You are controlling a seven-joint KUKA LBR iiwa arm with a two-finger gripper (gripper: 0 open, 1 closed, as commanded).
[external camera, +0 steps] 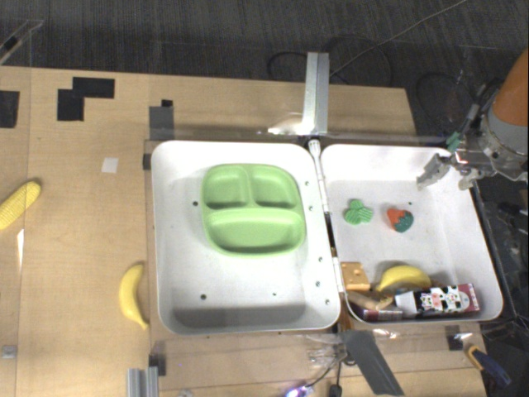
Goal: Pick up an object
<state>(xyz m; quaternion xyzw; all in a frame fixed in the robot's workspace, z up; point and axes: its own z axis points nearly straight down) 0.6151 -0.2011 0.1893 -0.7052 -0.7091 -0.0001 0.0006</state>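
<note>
Crowding near wall: banana (pixel 403 278), carton (pixel 438 301), possibly cracker (pixel 356 278).

Grey arm (pixel 506 135) with orange band, silvery metal claw (pixel 446 172), thin cables running along the wrist

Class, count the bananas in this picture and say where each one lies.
2. One banana lies on the bench left of the left bin. The other banana lies in the right bin, among items at its front edge.

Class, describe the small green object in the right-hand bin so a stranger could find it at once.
Start at the right bin, beside the one holding the green divided plate. Near its left wall lies the small green toy, beside a red-and-green one. It alone there is all green and lobed.
</note>
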